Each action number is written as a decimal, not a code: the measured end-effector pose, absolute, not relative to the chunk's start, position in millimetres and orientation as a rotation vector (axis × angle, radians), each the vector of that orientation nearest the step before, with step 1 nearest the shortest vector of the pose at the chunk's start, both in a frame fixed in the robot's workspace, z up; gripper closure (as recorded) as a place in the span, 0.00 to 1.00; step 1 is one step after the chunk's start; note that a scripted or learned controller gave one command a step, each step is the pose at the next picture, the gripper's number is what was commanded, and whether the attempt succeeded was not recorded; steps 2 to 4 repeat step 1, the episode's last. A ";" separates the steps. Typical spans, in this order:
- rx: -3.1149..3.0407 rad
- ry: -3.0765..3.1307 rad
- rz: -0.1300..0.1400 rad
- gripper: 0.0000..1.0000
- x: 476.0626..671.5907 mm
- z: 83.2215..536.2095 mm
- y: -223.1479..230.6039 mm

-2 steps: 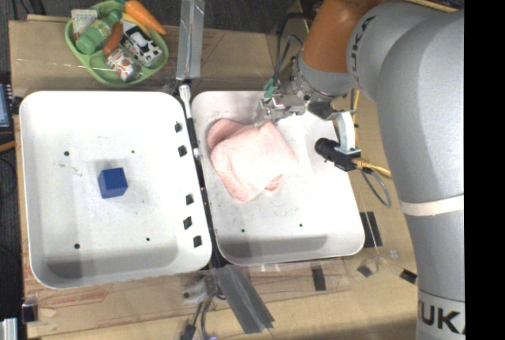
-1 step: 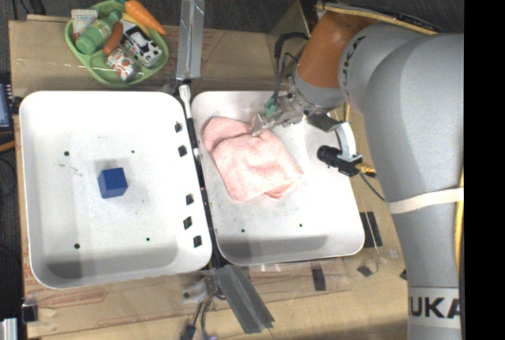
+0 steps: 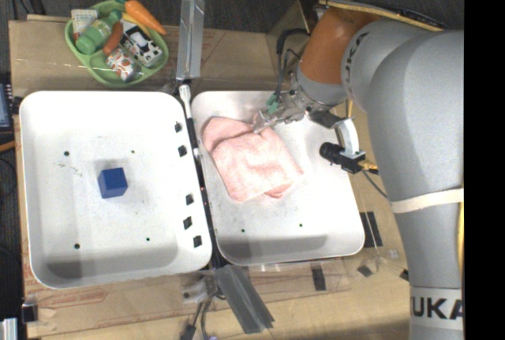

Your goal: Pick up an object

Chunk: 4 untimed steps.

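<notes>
A crumpled pink cloth (image 3: 248,155) lies in the right bin (image 3: 316,228), towards its back left. My gripper (image 3: 267,116) reaches down at the cloth's far right corner, just under the arm's orange band, and its tips touch or nearly touch the fabric. A blue cube (image 3: 113,182) rests alone in the left bin (image 3: 55,125), left of centre and far from the gripper.
A green bowl (image 3: 116,42) heaped with toy food stands on the bench behind the left bin. A metal divider (image 3: 189,39) runs between the bins. The grey arm (image 3: 410,110) covers the right side of the right bin.
</notes>
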<state>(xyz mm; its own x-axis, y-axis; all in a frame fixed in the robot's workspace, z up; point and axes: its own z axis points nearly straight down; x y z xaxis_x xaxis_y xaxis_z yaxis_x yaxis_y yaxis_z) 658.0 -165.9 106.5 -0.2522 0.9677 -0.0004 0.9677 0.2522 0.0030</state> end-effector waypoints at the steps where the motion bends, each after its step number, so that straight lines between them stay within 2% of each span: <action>1: 2.010 2.416 -0.002 1.00 655.7 189.9 -121.5; 4: 2.010 2.416 -0.002 1.00 655.7 189.9 -121.5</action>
